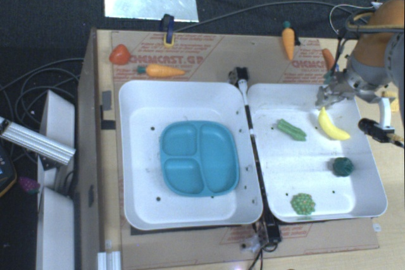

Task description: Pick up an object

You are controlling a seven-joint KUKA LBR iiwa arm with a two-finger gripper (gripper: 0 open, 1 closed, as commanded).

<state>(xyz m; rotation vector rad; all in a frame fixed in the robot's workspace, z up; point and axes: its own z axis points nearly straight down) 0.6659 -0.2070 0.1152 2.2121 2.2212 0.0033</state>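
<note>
In the right bin (361, 199) lie a yellow banana (331, 125), a green pea pod (291, 129), a dark green round object (343, 166) and a light green bumpy ball (303, 203). My gripper (329, 97) hangs at the bin's far right corner, just above the banana's upper end. Nothing is visible between its fingers, and the slant hides how they stand. The left bin (142, 110) holds a blue divided plate (199, 157).
On the cardboard behind the bins lie two carrots (165, 71) (288, 42), a red-orange toy (119, 55) and a clamp (168, 28). A black divider clip (240, 77) sits between the bins. Cables trail along the bench's left and back.
</note>
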